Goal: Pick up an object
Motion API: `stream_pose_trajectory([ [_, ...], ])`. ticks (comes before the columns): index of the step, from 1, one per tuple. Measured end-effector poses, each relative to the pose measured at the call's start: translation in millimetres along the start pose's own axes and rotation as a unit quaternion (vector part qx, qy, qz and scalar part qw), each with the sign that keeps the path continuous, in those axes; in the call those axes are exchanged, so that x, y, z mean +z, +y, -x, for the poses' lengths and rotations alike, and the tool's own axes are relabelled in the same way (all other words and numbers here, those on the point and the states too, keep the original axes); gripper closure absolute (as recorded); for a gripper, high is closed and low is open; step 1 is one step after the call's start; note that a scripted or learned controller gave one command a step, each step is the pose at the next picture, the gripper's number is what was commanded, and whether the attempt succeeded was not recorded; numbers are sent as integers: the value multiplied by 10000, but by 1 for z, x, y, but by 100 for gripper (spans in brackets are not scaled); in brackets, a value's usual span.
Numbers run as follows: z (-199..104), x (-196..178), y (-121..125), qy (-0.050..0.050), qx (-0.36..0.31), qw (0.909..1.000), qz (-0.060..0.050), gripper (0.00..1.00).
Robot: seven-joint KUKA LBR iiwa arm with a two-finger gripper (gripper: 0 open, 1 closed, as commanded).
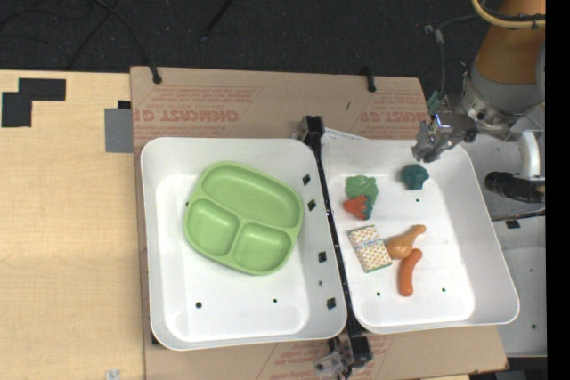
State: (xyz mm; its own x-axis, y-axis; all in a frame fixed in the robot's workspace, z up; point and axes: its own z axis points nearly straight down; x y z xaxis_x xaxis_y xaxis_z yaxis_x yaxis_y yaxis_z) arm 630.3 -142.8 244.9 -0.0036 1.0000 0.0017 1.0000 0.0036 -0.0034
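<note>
Gripper (pixel 430 144): over right bin's (pixel 499 280) far corner; grip state cannot be told. Nearest item: teal lump (pixel 413 176), just beside, on the bin floor. Advice: centre above lump, descend straight, clear of the wall.

A: How's the light?
B: Bright and even from overhead. The two white bins (pixel 230 316) nearly wash out, and the green plate (pixel 242 216) casts only a thin, soft shadow.
A: And further back?
B: The floor behind the bench is almost black. The whole picture is a bit soft and grainy, and the arm (pixel 510 49) looks slightly blurred
</note>
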Motion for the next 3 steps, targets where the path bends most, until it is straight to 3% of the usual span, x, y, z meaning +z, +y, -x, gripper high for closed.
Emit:
stream_pose_trajectory([
  [3,-174,-6,-50,2,-9,10000,-11,100],
])
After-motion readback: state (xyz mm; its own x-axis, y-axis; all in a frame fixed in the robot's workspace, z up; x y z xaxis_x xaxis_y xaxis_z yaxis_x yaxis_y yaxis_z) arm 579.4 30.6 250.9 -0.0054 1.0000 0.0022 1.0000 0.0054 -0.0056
